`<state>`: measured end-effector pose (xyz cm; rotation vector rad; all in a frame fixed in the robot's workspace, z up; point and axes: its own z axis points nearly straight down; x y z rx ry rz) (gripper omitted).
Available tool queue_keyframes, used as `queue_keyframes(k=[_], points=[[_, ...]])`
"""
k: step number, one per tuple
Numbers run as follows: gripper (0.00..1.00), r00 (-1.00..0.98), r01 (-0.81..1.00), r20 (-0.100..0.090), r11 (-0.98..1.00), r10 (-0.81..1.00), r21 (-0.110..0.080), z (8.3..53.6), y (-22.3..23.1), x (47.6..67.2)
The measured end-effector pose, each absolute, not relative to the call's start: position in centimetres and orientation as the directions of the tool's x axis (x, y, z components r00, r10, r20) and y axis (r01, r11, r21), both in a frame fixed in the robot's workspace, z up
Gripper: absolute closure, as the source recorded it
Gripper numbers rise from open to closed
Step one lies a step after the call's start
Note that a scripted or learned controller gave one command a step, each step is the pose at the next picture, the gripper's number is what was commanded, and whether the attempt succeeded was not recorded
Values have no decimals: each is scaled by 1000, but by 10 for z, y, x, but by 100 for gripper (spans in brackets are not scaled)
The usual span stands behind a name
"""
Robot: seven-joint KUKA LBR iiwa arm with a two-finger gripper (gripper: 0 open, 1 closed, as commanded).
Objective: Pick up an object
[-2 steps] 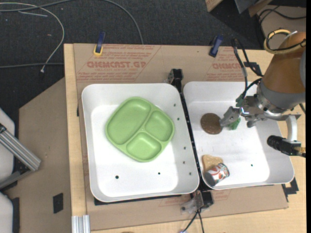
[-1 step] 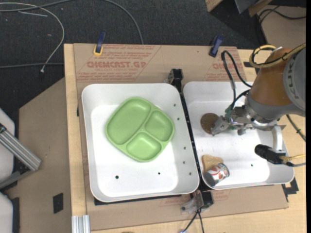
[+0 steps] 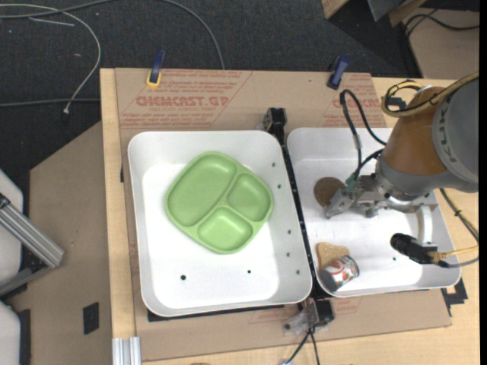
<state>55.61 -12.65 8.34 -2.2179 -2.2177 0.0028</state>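
Arm: we see the grey arm with its orange band (image 3: 415, 139) reaching over the right white bin (image 3: 304, 147).
Gripper: the two-finger gripper (image 3: 340, 204) sits low in that bin; we cannot tell how its claw stands.
Objects: a brown rounded lump (image 3: 326, 191) lies just beside the gripper; a red-and-silver can (image 3: 340, 271) and a tan piece (image 3: 330, 251) rest near the front edge.
Left white bin (image 3: 144, 204): we see a green divided plastic plate (image 3: 219, 201).

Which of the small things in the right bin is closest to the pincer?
The round brown object, just left of the pincer. The red-and-silver can and tan piece lie lower, at the bin's front.
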Motion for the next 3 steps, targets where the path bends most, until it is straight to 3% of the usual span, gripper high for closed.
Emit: queue_keyframes(k=[1,3], points=[[100,1,1000,2,-1,1000,0,96,-126,557],[100,-2,1000,-2,2,1000,8,224,-128,562]])
